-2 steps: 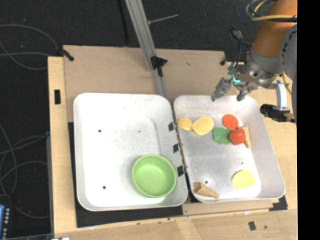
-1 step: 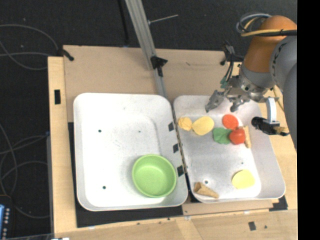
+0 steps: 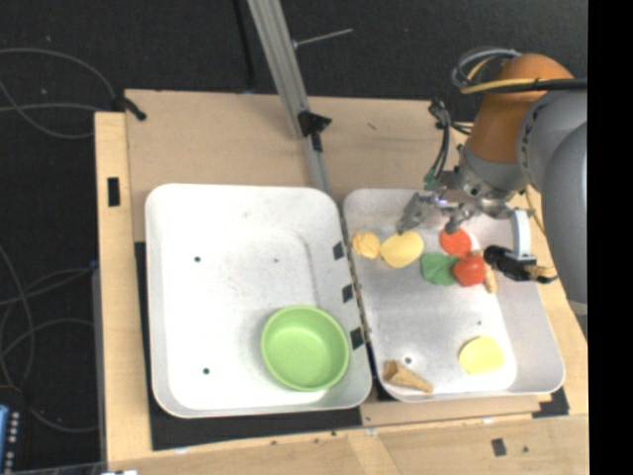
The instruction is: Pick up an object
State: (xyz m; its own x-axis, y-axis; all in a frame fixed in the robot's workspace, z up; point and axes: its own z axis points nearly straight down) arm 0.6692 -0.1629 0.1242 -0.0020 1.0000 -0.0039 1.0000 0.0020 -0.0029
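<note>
Arm low over the right bin's far end.
The gripper point(image 3: 432, 209) hangs just above a pale yellow lump point(image 3: 401, 250), its fingers spread wide with nothing between them; red pieces point(image 3: 465, 255) and a green piece point(image 3: 436, 267) lie beside it.

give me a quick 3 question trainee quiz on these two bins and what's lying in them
1. True or false: the green bowl sits in the left bin.
2. Which item lies nearest the right bin's front edge? A) the cone-shaped piece B) the pale yellow lump C) the red piece
3. Fill in: the gripper hangs over the ____ bin's far end.

Key: 1 true; 2 A; 3 right
</note>
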